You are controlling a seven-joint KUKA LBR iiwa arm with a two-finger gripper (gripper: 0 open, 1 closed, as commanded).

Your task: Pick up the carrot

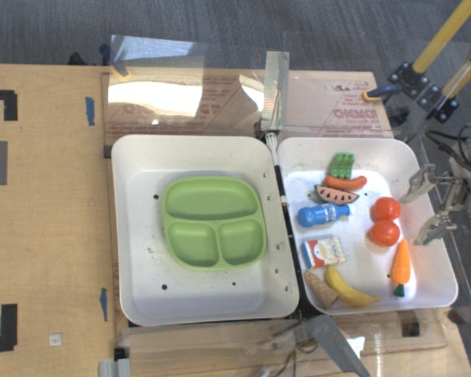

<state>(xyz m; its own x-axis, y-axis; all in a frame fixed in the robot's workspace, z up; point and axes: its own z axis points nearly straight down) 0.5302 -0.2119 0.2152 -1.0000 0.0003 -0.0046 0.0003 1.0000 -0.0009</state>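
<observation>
Across the bench sit two shallow white bins side by side, the left bin [133,234] and the right bin [443,285], touching along their inner walls. Filling the middle of the left bin is a green divided plate [213,222], with one long compartment toward the far edge and two smaller ones toward the near edge, all three bare.

Crowded into the right bin are the toys. Along its near edge lies a yellow banana [347,287], with a tan cone-like piece [321,289] just beside it at the near left corner. Next up is a small white carton [323,251], then a blue bottle [323,214] lying on its side. Toward the far edge are a watermelon slice [331,192], a hot dog [346,183] and a green block [342,163]. Two red tomatoes [385,221] sit one above the other near the right wall.

Close to the near right corner lies the carrot [401,265], long axis running roughly far-to-near, green tip toward the near edge, just below the tomatoes.

At the right wall stands the gripper [439,206], metal fingers spread and holding nothing. The carrot lies just to its near-left side, close by, so the move is likely a short shift inward and down, jaws set across the carrot's width.
</observation>
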